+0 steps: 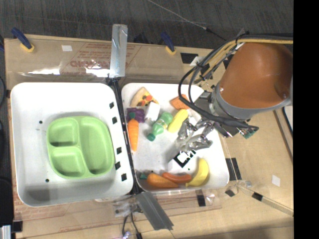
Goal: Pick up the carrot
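The carrot [133, 134] is orange and lies lengthwise against the left wall of the right bin [219, 156], just below a purple toy [135, 115]. My gripper [193, 138] hangs over the middle of the right bin, well to the right of the carrot and apart from it. Its metal fingers [185, 132] look open, with nothing between them. The grey and orange arm [254, 76] covers the bin's upper right corner.
Around the gripper lie a green bottle [158, 126], a yellow piece [178, 120], a pizza slice [143, 97], a banana [200, 172] and orange-red food [160, 179] at the front wall. A green divided plate [79, 147] sits in the left bin [25, 108].
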Robot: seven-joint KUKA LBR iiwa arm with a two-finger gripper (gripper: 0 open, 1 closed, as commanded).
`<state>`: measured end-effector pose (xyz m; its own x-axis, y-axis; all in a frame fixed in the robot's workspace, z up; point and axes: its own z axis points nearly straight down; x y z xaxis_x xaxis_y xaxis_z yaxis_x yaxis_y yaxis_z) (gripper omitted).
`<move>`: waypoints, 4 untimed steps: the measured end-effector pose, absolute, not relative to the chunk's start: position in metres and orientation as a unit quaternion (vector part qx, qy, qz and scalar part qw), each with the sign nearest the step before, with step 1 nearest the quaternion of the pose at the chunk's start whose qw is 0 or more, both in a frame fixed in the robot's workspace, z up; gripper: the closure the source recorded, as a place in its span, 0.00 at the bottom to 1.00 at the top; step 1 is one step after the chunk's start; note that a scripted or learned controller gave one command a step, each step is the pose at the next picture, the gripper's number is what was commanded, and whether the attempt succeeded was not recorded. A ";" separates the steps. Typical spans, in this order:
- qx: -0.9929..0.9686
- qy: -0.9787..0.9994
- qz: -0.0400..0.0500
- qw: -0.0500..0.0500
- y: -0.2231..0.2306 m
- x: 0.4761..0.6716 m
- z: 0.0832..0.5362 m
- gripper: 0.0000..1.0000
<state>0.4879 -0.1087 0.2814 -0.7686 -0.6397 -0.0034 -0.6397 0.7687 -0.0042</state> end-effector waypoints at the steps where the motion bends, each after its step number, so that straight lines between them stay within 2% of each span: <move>1: -0.380 0.925 0.002 -0.001 -0.152 0.497 0.215 1.00; 2: -0.462 0.887 0.001 0.000 -0.137 0.496 0.192 1.00; 3: -0.549 0.836 0.001 -0.001 -0.103 0.477 0.204 1.00; 4: -0.637 0.771 -0.001 0.002 -0.078 0.478 0.246 1.00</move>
